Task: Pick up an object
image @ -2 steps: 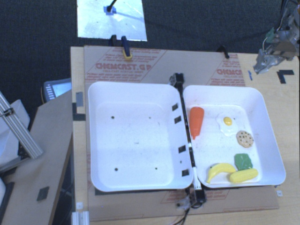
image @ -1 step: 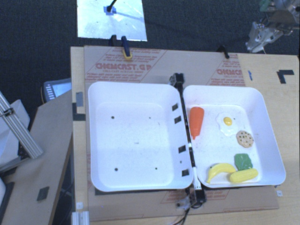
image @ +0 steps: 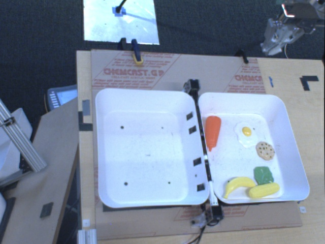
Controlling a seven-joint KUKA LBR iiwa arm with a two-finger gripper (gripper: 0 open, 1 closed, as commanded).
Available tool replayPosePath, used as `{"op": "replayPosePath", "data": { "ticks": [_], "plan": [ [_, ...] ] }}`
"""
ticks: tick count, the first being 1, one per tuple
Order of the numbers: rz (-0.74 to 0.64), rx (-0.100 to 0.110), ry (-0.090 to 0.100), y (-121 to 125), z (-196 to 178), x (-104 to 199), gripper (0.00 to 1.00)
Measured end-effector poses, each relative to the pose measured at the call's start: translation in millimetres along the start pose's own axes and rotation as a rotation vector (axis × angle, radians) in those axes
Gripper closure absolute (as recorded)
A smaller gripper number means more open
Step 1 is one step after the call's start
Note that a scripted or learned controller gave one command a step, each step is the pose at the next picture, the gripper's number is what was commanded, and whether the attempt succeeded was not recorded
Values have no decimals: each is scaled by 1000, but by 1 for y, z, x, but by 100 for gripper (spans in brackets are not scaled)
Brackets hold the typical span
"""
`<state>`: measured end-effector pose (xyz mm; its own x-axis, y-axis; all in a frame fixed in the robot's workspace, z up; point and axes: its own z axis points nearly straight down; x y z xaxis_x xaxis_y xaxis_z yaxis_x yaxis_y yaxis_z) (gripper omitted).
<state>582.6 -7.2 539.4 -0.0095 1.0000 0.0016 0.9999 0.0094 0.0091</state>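
The right bin (image: pixel 287 117) holds several toy foods. An orange carrot (image: pixel 212 131) lies by its left wall. A fried egg (image: pixel 246 133) sits near the middle and a round cookie (image: pixel 264 150) just below it. At the front lie a green piece (image: pixel 263 174), a yellow banana (image: pixel 237 185) and a yellow oblong piece (image: pixel 264 189). My gripper (image: pixel 275 37) hangs high at the top right, beyond the far edge of the bench and well away from the bins, with nothing visibly in it.
The left bin (image: pixel 101 151) stands beside the right one, joined along a black-clipped divider (image: pixel 199 141). A cardboard sheet (image: pixel 152 70) underlies both. A shiny plate (image: pixel 121 14) lies on the dark floor at the top left.
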Motion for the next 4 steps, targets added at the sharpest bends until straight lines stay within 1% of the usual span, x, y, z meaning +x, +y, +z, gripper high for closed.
{"op": "replayPosePath", "data": {
  "ticks": [1, 2, 3, 4],
  "plan": [
    [-1, 6, 1, -63, 3, 58, 100],
    [5, 7, -1, -75, 4, 61, 100],
    [3, 7, 0, -96, 3, 77, 100],
    [5, 6, 0, -95, 3, 85, 100]
  ]
}}
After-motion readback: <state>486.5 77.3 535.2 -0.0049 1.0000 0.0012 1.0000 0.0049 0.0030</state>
